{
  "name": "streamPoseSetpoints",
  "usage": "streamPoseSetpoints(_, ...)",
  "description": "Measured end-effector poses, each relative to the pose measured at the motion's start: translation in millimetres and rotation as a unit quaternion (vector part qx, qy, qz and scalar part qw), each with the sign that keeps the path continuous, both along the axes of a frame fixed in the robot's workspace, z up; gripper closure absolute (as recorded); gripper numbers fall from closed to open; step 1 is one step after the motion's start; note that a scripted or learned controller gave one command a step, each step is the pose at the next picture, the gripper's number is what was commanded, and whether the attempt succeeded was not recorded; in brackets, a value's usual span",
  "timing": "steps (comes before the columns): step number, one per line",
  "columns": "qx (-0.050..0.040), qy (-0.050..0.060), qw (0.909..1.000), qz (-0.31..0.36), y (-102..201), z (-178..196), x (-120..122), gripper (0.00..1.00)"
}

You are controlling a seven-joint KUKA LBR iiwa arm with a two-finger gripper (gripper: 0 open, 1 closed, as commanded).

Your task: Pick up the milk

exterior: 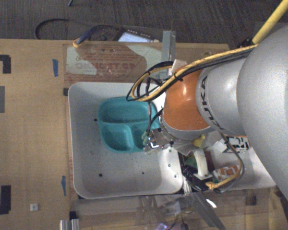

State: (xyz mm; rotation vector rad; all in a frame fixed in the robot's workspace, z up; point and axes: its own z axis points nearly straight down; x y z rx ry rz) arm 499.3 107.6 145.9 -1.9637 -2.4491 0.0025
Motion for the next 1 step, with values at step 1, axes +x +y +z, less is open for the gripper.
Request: streamPoseSetpoints(1,0.0001,-0.002,0.9973,0.073,25.1,27.3,-14.6,1.00)
